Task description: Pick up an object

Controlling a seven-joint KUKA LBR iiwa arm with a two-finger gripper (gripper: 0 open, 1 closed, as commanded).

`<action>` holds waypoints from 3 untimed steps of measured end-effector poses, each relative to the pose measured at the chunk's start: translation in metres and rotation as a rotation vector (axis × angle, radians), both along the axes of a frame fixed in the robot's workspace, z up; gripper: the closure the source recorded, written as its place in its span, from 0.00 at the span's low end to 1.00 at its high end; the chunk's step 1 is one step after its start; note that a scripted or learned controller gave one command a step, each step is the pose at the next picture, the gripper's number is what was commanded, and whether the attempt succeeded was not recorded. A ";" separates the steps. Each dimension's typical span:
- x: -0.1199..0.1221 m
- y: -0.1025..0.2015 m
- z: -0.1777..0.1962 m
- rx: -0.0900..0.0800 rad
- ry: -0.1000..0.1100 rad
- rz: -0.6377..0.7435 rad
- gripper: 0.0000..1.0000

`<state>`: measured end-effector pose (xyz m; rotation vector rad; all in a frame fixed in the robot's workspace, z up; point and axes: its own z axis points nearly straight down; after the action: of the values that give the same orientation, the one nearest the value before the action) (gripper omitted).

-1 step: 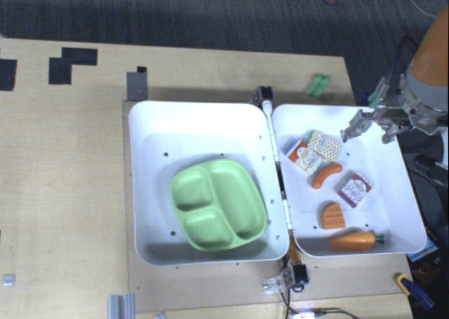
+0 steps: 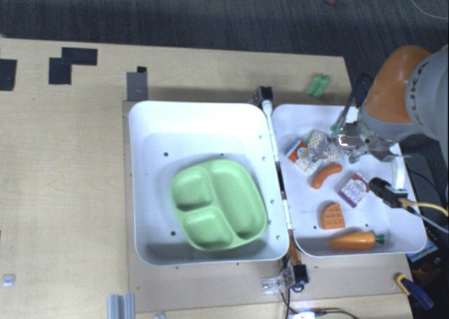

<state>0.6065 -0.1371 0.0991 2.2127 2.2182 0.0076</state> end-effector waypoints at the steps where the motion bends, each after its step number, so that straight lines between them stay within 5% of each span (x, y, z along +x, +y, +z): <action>1: -0.022 0.043 -0.009 -0.001 -0.008 -0.001 0.00; 2: -0.019 0.045 0.004 0.003 -0.015 0.000 1.00; 3: -0.019 0.045 0.004 0.002 -0.014 0.000 0.00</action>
<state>0.5873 -0.0920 0.1028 2.2070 2.2121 0.0258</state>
